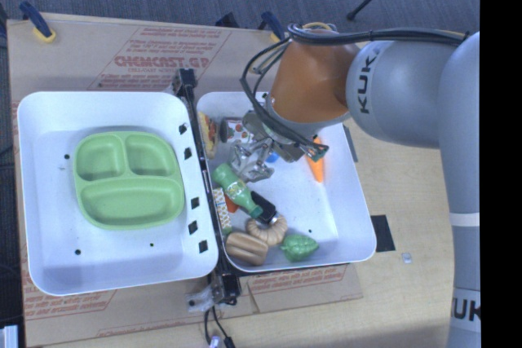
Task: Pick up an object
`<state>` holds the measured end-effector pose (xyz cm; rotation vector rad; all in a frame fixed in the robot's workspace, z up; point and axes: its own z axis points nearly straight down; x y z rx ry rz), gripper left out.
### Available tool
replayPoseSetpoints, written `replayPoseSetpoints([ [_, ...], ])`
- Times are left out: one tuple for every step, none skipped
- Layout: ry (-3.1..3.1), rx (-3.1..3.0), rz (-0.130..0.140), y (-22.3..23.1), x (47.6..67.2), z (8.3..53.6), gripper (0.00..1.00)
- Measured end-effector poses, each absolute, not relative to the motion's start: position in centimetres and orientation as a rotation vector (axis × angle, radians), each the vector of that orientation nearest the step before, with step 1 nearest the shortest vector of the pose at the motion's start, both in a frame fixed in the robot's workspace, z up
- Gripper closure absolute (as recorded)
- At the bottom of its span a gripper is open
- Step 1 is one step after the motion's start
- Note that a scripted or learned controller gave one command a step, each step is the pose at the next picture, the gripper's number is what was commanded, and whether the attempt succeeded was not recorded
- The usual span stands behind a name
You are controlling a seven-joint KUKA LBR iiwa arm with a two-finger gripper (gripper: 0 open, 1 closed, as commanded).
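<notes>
My gripper reaches down into the right bin, over its middle left part. Just below it lies a green bottle with a black cap end. Nearer the front edge sit a tan bread roll, a pretzel-like piece and a green leafy toy. An orange carrot-like piece peeks out beside the wrist on the right. Small packets lie at the bin's back left. Nothing shows clearly between the fingers.
The left bin holds a green divided plate. A black divider with clips runs between the bins. The big grey arm covers the right bin's back right part. Cardboard lies under both bins.
</notes>
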<state>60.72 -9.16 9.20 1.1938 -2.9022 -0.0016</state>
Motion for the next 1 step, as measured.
replayPoseSetpoints([
  [-2.903,1.192,-0.002,-9.18,60.72,9.2,0.0],
])
